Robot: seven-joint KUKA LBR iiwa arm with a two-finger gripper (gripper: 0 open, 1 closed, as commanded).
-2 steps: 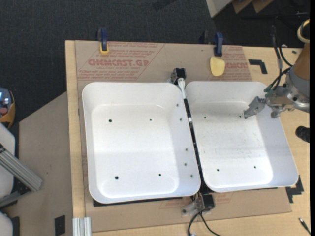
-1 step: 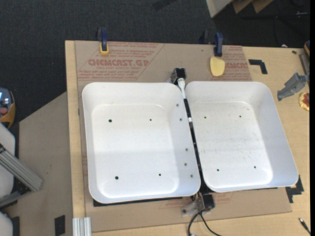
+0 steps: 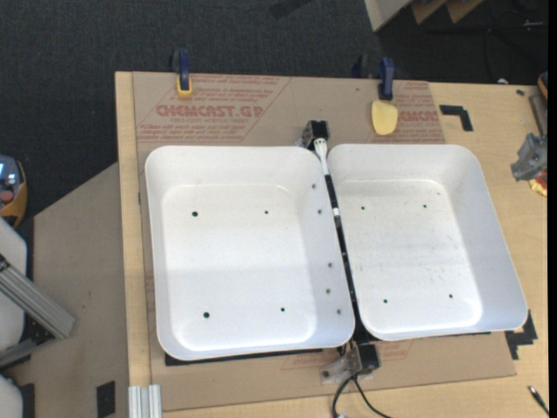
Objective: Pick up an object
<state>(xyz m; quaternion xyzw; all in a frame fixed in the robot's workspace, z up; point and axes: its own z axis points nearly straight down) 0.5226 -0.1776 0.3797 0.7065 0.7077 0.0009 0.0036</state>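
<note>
We see the cardboard board (image 3: 218,103) carrying the left bin (image 3: 235,259) and the right bin (image 3: 418,251), rims touching, with bare white floors. The grey gripper (image 3: 529,157) sits at the right edge, beside the right bin; we cannot tell whether it is spread or pressed together. A pale yellow piece (image 3: 384,117) lies just behind the right bin; we cannot tell which thing is to be picked.
</note>
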